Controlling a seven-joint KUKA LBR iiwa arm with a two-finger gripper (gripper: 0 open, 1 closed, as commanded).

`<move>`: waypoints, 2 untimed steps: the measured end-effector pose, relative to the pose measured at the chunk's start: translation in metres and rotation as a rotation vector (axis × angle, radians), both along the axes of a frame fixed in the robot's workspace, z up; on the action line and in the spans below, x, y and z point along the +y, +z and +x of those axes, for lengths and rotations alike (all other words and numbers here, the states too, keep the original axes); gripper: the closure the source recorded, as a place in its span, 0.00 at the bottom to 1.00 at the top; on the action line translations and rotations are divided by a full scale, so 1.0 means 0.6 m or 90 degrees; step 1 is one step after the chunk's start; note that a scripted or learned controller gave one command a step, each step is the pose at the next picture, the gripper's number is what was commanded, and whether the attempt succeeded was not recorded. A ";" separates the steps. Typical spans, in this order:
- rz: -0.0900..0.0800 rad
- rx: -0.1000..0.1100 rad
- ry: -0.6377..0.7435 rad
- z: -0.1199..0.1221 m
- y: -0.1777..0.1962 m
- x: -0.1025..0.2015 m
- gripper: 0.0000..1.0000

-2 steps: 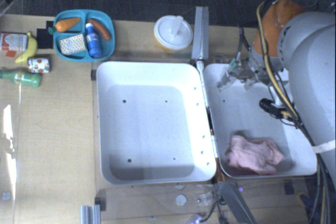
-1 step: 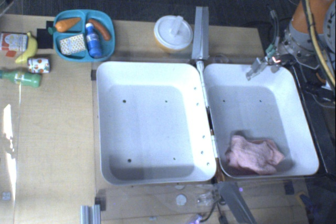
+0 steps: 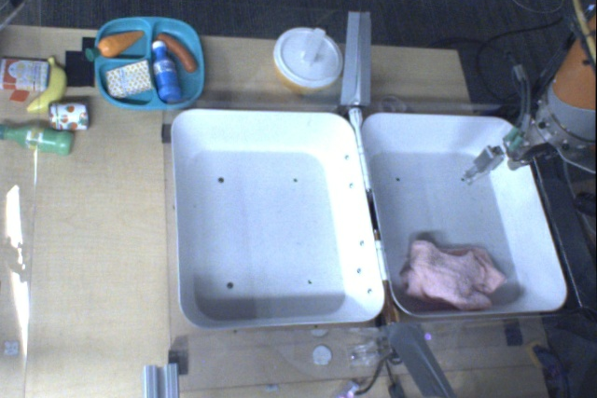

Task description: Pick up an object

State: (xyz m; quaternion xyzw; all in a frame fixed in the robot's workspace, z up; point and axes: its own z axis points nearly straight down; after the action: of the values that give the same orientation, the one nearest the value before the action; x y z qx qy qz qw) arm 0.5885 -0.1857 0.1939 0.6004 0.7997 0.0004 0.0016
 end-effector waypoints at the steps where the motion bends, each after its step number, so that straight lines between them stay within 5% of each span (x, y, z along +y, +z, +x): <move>1: 0.001 -0.001 0.108 -0.064 -0.168 0.086 0.00; 2: -0.002 -0.009 0.148 -0.161 -0.172 0.153 0.00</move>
State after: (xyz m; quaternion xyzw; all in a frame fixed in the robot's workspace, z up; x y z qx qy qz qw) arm 0.4921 -0.0940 0.0909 0.5034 0.8640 0.0036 0.0082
